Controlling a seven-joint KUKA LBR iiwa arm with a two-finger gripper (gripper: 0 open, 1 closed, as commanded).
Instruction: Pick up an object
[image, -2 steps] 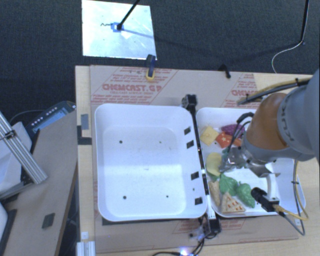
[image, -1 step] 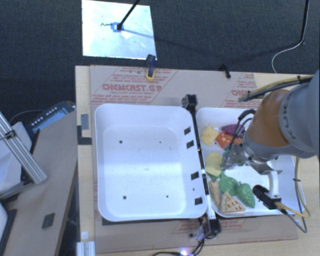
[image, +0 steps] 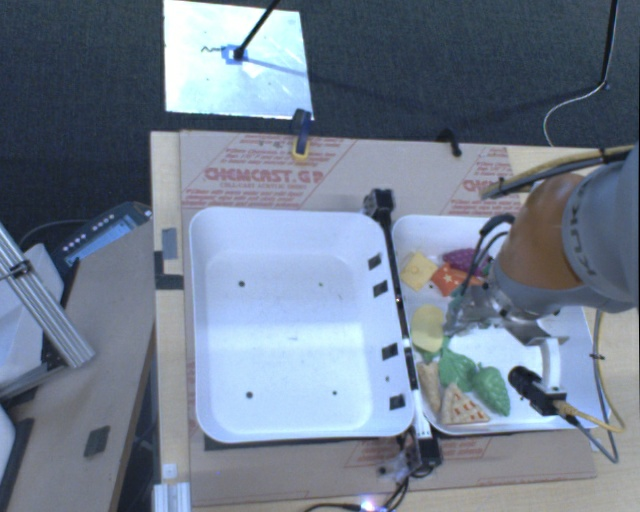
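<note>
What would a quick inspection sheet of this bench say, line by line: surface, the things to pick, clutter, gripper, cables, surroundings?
Surface: bench with a printed protective sheet bears a left bin and a right bin, side by side.
Job's things: in the right bin, a yellow wedge, purple piece, pale yellow piece, green pieces and a waffle-patterned wedge.
Clutter: a yellow clip at the far edge.
Gripper: gripper low over the right bin's toys; its state cannot be told.
Cables: cables run off the arm; a thin one loops over the floor.
Surroundings: dark carpet, a shiny plate.
</note>
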